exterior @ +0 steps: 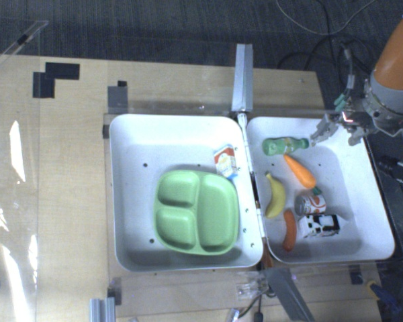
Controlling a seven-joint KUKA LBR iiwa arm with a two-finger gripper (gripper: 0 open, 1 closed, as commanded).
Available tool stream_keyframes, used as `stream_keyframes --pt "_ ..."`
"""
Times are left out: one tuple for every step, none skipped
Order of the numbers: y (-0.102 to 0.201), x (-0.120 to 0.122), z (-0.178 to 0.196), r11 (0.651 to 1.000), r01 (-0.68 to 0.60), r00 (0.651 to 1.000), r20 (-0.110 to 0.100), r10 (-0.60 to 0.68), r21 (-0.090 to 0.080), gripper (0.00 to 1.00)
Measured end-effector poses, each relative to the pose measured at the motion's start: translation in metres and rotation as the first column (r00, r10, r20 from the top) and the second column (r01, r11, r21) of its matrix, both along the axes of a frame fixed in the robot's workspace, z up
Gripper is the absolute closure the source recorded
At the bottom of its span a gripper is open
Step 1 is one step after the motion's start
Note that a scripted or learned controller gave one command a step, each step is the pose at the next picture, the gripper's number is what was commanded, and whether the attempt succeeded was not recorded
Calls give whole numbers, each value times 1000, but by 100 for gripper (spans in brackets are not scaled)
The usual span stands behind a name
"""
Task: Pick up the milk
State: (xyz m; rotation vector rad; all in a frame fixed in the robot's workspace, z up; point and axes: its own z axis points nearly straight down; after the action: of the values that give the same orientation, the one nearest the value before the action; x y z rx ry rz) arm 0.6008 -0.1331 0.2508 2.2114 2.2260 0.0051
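The milk (321,225) is a small carton with black-and-white cow patches, lying on its side near the front of the right bin (373,200). A can (309,202) touches its far side. My gripper (337,133) hangs over the right bin's far edge, well behind the milk, with its fingers spread open and nothing between them. Its left fingertip (319,133) is close to the cap end of a green bottle (285,145).
The right bin also holds a carrot (300,171), a banana (275,195) and a red sausage (289,230). In the left bin (131,180) lie a green divided plate (197,211) and a small red-and-white carton (226,162). A metal divider (242,79) stands behind the bins.
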Motion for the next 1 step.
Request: stream_keyframes --pt "-27 0 18 993 -117 993 2 117 -3 0"
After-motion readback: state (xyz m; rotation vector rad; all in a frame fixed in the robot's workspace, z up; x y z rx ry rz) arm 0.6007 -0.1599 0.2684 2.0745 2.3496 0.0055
